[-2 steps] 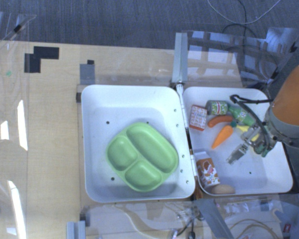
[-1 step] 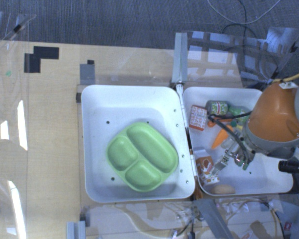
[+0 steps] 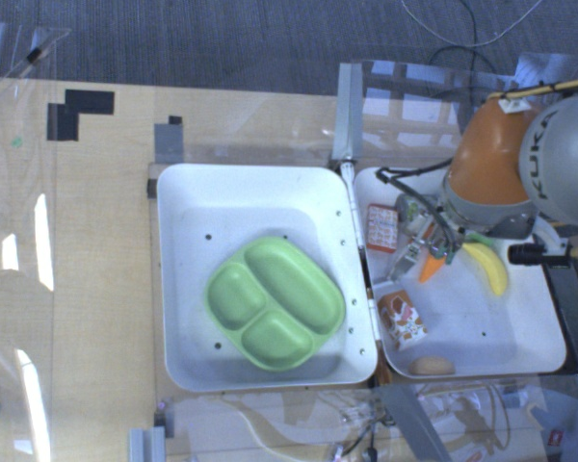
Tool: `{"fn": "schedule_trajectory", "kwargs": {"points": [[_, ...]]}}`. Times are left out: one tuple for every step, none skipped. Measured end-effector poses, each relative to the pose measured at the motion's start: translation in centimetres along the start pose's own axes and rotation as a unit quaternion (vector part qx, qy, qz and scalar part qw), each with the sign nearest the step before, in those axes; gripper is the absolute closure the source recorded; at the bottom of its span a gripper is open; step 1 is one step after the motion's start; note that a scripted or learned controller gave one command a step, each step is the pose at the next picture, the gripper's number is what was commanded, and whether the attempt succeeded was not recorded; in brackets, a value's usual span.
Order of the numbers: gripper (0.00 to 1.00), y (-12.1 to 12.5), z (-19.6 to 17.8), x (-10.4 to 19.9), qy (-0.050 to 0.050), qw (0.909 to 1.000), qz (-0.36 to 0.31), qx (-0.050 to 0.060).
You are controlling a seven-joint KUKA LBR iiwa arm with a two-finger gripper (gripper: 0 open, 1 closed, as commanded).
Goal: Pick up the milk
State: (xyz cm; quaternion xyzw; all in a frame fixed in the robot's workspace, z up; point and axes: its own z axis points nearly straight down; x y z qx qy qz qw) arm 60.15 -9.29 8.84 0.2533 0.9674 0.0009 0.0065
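**Claw low over the right bin, milk carton just beside it**

Your claw (image 3: 426,243) hangs over the middle of the right shallow white bin (image 3: 520,354), at the end of the grey arm with its orange band (image 3: 496,152), which comes in from the right. You cannot tell from this slanted view how far its fingers are spread, and nothing can be seen between them.

You will find the small red-and-white milk carton (image 3: 381,227) lying flat near the right bin's left wall, just left of the claw and slightly above it in the view. Whether the claw touches the carton is unclear.

Around it in the same bin you have a small orange carrot-shaped piece (image 3: 431,266) right under the claw, a yellow banana (image 3: 489,266) to the right, a brown-and-white printed packet (image 3: 402,320) nearer the front, and a tan oval object (image 3: 432,365) by the front wall.

Your left white bin (image 3: 188,258) holds a green three-compartment plastic tray (image 3: 275,301), turned at an angle.

Both bins sit on a pale wooden desk (image 3: 87,287), with black tape marks (image 3: 77,111) at its far left. Grey carpet (image 3: 222,17) lies beyond, crossed by a thin looping cable (image 3: 462,12).
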Motion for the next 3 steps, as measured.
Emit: {"fn": "schedule_trajectory", "kwargs": {"points": [[0.0,-1.3,-10.6,-1.6,0.001,1.0,-0.001,0.0],[0.0,-1.3,-9.7,7.4,0.004,0.9998,0.019,0.001],[0.0,-3.5,-3.2,7.6,-0.005,0.9944,-0.105,-0.003]]}}
